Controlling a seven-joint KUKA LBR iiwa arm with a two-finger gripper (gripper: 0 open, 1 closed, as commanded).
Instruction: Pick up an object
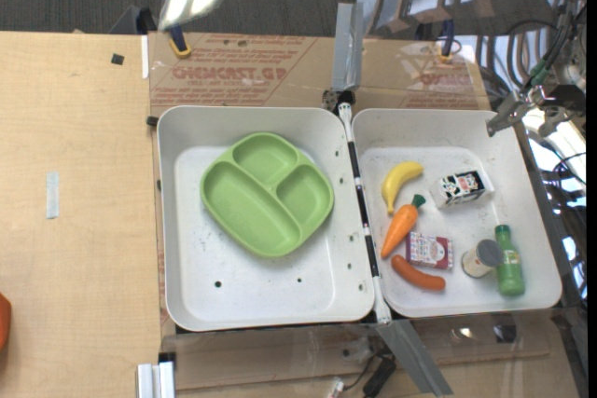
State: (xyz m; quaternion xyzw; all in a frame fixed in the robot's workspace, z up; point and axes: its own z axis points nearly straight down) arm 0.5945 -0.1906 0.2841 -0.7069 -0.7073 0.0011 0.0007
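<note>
While the gripper (511, 115) hangs over the right bin's (532, 200) far right corner, grip state unreadable, we fear a miss: carrot (400, 227), banana (400, 183) and sausage (418, 274) crowd its left edge.

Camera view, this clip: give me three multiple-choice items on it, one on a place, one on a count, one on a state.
1. Where does the green divided plate lie?
A. in the left bin
B. in the right bin
C. on the wooden bench

2. How many compartments does the plate have?
A. two
B. three
C. five

3. How does the green bottle rest?
A. standing upright
B. lying on its side
C. propped on the banana

Answers:
1. A, the plate sits inside the left bin.
2. B, two ridges split it into three wells.
3. B, it lies flat on the floor of the right bin, far from the banana.
</note>
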